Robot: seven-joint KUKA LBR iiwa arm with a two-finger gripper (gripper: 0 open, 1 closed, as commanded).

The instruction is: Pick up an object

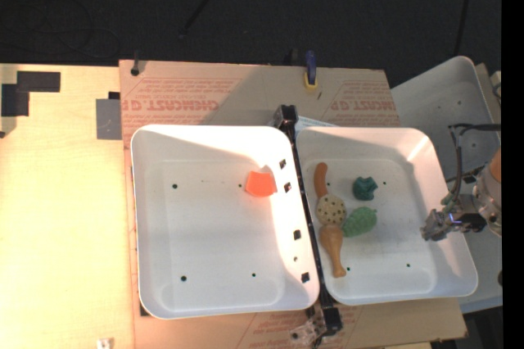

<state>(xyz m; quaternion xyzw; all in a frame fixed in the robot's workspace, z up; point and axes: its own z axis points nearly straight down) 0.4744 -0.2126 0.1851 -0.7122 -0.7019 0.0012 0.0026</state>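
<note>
End effector [438, 226] low over right rim of right bin [426, 144], near table's right edge; jaw state cannot tell, nothing seen pinched; likely staged for reach inward. Candidates clustered by right bin's left wall: brown drumstick-shaped toy [333, 247], speckled tan disc [331, 210], light green lump [360, 221], dark green lump [365, 188], orange-brown sausage shape [321, 178]; several touching, so clean grasp looks harder. Lone orange wedge [260, 183] in left bin [164, 175], toward its right wall.

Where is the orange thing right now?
The orange thing sits alone in the left bin, up near that bin's right wall, just across the divider from the brown toys in the right bin.
</note>
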